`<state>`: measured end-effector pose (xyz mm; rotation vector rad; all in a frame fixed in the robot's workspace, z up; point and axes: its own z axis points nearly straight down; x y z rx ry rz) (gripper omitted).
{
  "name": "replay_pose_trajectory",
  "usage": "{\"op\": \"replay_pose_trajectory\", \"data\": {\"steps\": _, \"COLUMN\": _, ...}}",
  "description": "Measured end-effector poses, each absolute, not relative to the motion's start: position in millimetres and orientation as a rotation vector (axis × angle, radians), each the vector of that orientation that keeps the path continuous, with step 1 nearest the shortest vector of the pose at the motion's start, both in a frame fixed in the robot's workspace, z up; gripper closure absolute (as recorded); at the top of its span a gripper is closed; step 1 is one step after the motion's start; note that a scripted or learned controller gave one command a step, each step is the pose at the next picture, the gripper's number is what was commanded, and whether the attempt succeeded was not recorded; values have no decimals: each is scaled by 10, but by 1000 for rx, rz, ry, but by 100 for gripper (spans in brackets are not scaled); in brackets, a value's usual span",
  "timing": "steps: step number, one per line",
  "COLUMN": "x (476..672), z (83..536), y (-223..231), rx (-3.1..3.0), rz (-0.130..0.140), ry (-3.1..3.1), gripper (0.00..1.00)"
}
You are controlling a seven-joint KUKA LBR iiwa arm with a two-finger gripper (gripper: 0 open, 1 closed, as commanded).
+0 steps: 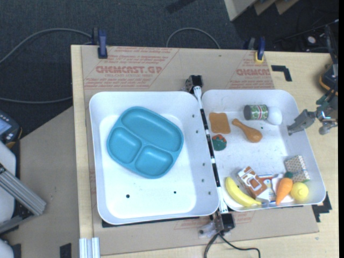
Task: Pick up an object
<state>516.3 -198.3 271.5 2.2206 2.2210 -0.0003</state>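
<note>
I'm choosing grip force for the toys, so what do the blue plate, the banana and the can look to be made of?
The blue plate looks like moulded plastic: one even colour, smooth, three soft-edged compartments. The banana also seems plastic, a uniform glossy yellow with no speckling, probably a hollow toy. The can lies on its side with a dark printed label; metal or plastic cannot be told at this size.

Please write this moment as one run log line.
gripper: at right bin right rim, holding nothing | blue tray: in left bin
</note>
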Motion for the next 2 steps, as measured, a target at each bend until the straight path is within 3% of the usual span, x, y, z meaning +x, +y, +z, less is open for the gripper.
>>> {"op": "replay_pose_trajectory", "data": {"steps": 1, "x": 5930, "z": 1371, "y": -1747, "rx": 2219, "rz": -3, "ry": 2232, "gripper": 0}}
{"op": "replay_pose_trajectory", "data": {"steps": 2, "x": 6103, "z": 815, "y": -1109, "rx": 2218, "rz": -1, "ry": 2232, "gripper": 0}}
